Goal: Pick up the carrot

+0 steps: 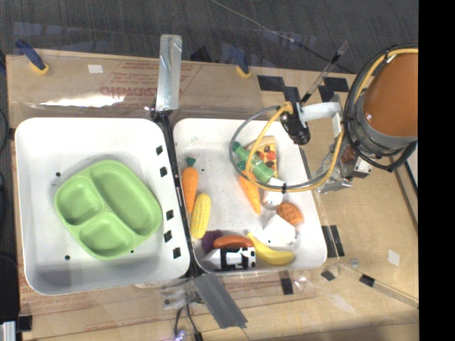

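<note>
Gripper (346, 168) hangs just outside the right wall of the right-hand shallow white bin (311, 190); I cannot tell how wide it stands.
The orange toy carrot with a green top (189, 183) lies across that bin toward the view's left, by the left wall. Its long axis runs up-down in the view, green end at the top. Just beside it is a yellow corn cob (200, 215). The red print on the brown cardboard sheet (135, 84) behind is too blurred to read.
</note>
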{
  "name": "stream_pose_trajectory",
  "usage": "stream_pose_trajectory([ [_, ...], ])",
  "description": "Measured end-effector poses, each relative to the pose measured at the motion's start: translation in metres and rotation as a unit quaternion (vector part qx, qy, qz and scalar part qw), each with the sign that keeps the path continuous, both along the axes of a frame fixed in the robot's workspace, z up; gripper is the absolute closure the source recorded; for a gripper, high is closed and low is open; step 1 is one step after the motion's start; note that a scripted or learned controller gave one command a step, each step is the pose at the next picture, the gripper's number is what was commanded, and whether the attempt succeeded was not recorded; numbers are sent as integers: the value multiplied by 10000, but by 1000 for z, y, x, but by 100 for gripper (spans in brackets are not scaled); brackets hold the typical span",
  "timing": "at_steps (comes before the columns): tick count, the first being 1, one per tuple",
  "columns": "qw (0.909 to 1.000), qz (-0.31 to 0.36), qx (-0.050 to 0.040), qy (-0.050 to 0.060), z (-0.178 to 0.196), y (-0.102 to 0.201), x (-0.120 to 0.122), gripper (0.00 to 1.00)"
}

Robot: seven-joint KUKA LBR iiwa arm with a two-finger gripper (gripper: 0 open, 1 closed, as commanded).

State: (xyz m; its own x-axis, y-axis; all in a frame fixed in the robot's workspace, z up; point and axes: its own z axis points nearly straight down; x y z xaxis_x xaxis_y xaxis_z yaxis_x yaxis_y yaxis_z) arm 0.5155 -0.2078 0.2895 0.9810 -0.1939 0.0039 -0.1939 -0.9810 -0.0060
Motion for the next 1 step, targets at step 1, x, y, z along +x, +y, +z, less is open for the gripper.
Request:
stream_pose_trajectory([
  [1,10000,-31,-11,-22,80,0,24,100],
])
